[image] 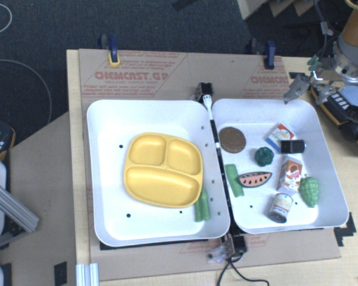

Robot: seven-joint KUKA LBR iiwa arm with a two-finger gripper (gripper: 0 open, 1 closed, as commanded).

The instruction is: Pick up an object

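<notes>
The hand (pixel 299 87) hangs past the far right corner of the right bin (pixel 331 159), above the desk (pixel 83 76); how far it is open I cannot tell, and nothing shows between its fingers. The left bin (pixel 101 177), smooth white plastic, holds a glossy yellow three-part plate (pixel 164 169) with a green stick (pixel 201 207) just beside it. The right bin holds a flat brown disc (pixel 232 139), a dark green knobbly ball (pixel 264 155), a watermelon slice (pixel 255 179), a small carton (pixel 292 174), a tin can (pixel 281 207), a bumpy light green fruit (pixel 309 191) and a red-and-white box (pixel 281 136).
</notes>
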